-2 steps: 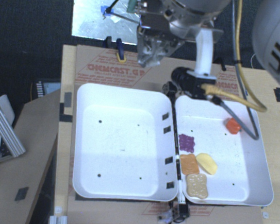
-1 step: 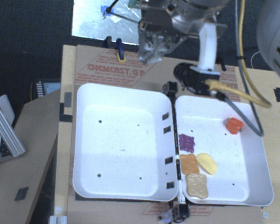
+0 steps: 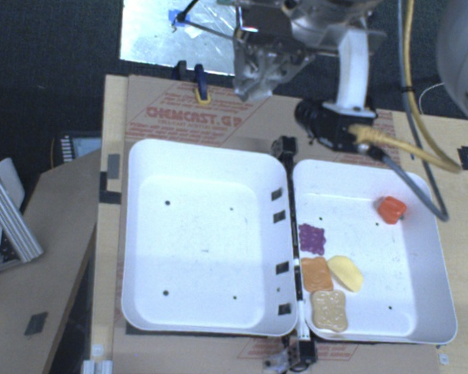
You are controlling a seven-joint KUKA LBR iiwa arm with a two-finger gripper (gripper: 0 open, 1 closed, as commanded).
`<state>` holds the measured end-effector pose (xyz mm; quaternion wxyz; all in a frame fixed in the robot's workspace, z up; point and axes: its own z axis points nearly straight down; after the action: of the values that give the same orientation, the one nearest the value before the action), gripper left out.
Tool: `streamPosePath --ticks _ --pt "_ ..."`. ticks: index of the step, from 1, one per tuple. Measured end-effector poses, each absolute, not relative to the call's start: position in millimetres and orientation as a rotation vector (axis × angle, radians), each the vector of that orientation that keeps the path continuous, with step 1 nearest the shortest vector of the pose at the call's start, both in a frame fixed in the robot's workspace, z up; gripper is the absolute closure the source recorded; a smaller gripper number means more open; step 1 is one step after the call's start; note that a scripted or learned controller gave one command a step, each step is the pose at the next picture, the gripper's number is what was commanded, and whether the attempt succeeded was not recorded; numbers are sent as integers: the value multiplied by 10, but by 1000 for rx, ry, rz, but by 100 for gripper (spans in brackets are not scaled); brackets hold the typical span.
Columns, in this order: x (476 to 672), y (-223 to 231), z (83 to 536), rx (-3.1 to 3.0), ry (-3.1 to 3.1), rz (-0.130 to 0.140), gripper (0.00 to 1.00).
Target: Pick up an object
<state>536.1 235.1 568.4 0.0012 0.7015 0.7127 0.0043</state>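
The right bin [image 3: 423, 264] holds several small things. A red-orange piece [image 3: 392, 209] lies near its far right side. By the divider sits a purple grape cluster [image 3: 312, 239], with an orange slab [image 3: 317, 273] and a yellow oval piece [image 3: 345, 272] just in front of it. A tan waffle-like cracker [image 3: 330, 310] lies nearest the front wall. My gripper [image 3: 254, 80] hangs high above the bench behind the left bin [image 3: 144, 239], far from all of these, with nothing seen in it.
A cardboard sheet [image 3: 183, 114] lies under both bins. A blue and yellow clamp [image 3: 201, 86] stands at the board's far edge. An aluminium frame [image 3: 4, 211] leans at the left. A yellow cable [image 3: 409, 144] trails across the far right.
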Motion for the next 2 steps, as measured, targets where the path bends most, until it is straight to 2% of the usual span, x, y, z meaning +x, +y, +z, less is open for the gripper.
streamPosePath --ticks 2 --pt "5363 2356 5908 2191 2247 21 100"
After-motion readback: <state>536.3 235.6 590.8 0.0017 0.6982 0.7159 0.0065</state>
